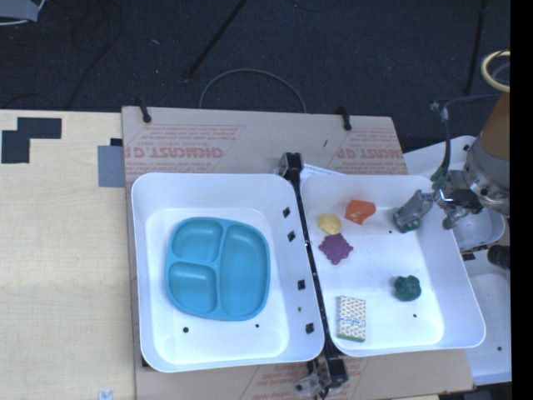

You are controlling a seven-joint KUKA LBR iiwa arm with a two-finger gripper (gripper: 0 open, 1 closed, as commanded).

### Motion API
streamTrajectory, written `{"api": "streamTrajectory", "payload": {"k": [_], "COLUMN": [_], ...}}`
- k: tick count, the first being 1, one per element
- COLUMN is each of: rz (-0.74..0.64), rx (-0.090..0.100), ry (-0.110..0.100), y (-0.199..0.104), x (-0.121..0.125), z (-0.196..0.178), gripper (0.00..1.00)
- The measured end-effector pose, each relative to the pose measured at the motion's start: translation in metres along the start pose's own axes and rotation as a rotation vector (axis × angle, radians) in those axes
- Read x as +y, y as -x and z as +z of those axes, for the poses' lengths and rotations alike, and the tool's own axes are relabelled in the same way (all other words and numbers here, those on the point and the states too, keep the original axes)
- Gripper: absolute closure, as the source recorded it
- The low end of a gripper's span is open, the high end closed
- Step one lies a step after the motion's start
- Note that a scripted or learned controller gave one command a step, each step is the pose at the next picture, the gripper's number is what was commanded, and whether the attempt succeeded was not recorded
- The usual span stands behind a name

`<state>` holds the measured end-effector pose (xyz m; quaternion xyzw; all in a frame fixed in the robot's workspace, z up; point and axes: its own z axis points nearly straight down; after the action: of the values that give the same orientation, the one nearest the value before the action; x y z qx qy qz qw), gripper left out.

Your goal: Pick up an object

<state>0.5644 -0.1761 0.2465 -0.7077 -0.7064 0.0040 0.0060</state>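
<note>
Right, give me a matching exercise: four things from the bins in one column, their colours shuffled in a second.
Things:
1. divided tray
2. block nearest the gripper
3. star-like piece
4. small lump near the right bin's right wall

Colours:
A. purple
B. dark green
C. light blue
D. orange

Pairs: 1-C, 2-D, 3-A, 4-B

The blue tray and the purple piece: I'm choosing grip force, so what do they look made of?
Blue tray: likely molded plastic, smooth, with a soft sheen and rounded compartments. Purple piece: matte, lumpy-edged, perhaps rubber or foam; too small to tell.
</note>
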Motion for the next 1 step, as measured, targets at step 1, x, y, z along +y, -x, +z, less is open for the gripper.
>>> {"api": "streamTrajectory", "payload": {"k": [1], "rz": [-0.002], "rx": [-0.003], "ry": [0.013], "y": [0.0001], "x": [0.0022], "z": [-0.0069], "gripper": [0.0]}}
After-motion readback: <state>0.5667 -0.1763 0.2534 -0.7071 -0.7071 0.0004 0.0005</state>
